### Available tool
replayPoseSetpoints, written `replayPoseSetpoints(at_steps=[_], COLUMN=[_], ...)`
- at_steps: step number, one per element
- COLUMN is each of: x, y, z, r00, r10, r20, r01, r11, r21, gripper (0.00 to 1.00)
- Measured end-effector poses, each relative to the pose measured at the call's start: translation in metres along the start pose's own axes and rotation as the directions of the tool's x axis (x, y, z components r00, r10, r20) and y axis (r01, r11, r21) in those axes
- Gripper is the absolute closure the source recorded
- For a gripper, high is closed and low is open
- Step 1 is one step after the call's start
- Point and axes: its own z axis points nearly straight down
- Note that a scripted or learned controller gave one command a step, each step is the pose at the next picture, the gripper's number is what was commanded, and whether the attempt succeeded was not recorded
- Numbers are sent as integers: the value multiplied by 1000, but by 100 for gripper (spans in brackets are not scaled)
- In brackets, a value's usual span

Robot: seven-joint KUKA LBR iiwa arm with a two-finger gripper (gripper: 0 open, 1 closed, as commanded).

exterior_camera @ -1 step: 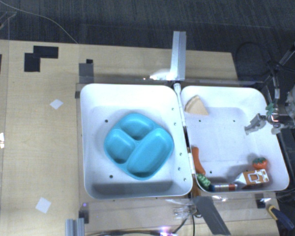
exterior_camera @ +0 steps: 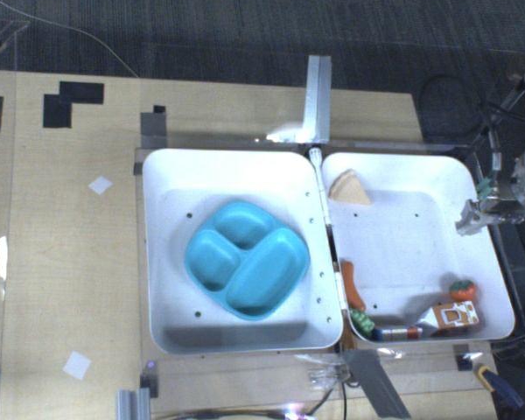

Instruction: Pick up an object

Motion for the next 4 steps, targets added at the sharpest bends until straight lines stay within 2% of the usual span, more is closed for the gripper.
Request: replayPoseSetpoints(at_steps=[1,2,3,4], x=[0,-13,22,9], y=[0,-36,-40,5], z=[0,130,134,135], r00=[1000,1000,923,829], r10=[0,-17,-385,-559], r20=[0,-1,7,3], r01=[0,17,385,559], r11=[1000,1000,923,829], r21=[0,3,-6,-3], gripper=[0,0,0,0])
